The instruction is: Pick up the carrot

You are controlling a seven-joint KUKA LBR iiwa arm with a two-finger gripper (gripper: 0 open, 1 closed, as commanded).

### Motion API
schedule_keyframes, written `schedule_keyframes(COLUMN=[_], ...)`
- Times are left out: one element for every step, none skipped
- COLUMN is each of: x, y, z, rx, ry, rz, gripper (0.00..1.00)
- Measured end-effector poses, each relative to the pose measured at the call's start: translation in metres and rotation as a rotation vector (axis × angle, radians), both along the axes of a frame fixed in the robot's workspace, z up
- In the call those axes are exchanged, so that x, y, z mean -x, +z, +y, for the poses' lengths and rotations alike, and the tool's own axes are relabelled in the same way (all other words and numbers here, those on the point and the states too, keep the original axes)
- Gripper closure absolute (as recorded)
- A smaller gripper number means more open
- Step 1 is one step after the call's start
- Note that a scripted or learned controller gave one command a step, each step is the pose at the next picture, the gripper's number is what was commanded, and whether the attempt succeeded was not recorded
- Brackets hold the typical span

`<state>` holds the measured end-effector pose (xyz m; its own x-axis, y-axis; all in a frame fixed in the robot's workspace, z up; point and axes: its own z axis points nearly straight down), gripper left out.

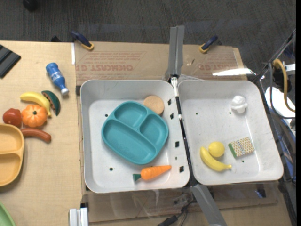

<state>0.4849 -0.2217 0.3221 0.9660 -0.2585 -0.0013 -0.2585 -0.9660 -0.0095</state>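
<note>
An orange carrot (154,172) with a green stub at its left end lies flat near the front edge of the left bin (91,140). It points right and slightly up, just below the teal divided plate (135,132). Nothing touches the carrot.
A tan round cookie (154,104) leans at the plate's far rim. The right bin (263,140) holds a banana (212,160), a lemon (216,149), a green-and-tan packet (241,147) and a white object (239,104). Toy fruit, a blue bottle (57,78) and a yellow dish (9,154) lie left of the bins.
</note>
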Motion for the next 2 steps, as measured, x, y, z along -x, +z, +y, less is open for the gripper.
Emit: schedule_keyframes(x=[-0.001,-0.005], y=[0.003,-0.11], z=[0.004,0.024], rx=[-0.001,0.002], ry=[-0.008,-0.009], rz=[0.0,0.006], gripper=[1.0,1.0])
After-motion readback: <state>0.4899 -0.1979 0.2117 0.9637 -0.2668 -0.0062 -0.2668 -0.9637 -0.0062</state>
